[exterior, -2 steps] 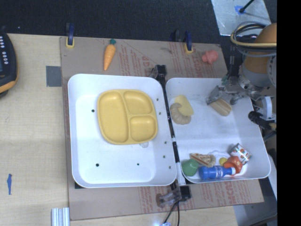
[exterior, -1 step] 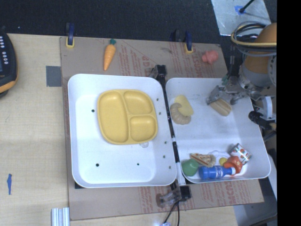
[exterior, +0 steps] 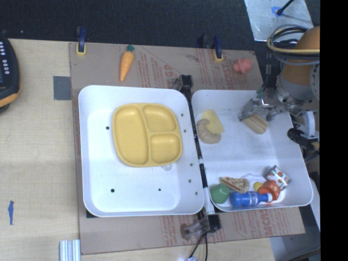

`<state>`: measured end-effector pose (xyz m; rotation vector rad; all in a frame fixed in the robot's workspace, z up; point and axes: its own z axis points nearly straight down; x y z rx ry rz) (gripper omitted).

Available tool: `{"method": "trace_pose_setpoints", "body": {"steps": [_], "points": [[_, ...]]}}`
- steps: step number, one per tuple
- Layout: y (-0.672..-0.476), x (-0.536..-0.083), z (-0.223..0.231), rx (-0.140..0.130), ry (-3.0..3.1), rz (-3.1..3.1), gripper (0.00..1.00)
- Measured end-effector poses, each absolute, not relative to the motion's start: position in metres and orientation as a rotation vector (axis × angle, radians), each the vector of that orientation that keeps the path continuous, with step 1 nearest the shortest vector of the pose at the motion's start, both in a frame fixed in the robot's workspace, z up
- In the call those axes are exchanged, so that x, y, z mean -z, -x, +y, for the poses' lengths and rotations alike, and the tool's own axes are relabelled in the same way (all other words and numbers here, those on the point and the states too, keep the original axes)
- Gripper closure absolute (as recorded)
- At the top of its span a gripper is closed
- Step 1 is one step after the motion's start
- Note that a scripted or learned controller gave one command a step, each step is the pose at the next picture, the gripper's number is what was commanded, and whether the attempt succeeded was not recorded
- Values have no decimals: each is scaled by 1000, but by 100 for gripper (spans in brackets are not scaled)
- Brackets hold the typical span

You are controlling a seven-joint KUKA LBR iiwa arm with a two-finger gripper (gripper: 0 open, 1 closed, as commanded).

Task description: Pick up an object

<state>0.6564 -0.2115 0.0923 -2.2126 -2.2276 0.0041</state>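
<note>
White bins (exterior: 98,200): two; yellow tray (exterior: 147,134): one.

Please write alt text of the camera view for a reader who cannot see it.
The arm's claw is low in the right bin, right beside a tan block. A pile of small toys lies at that bin's near edge, and the left bin holds a yellow divided plate.

A pale yellow divided plate (exterior: 147,134) is seen in the white left bin (exterior: 95,145). In the white right bin (exterior: 234,156), a tan block (exterior: 255,124), a blue bottle (exterior: 249,199), a green ball (exterior: 219,193) and a red-and-white can (exterior: 276,176) are seen. An orange carrot (exterior: 126,63) with a green top is seen on the brown board (exterior: 157,69).
</note>
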Motion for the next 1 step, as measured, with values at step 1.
{"method": "trace_pose_setpoints", "body": {"steps": [1], "points": [[-657, -104, -212, -6, 2209, -2232, 100]]}}
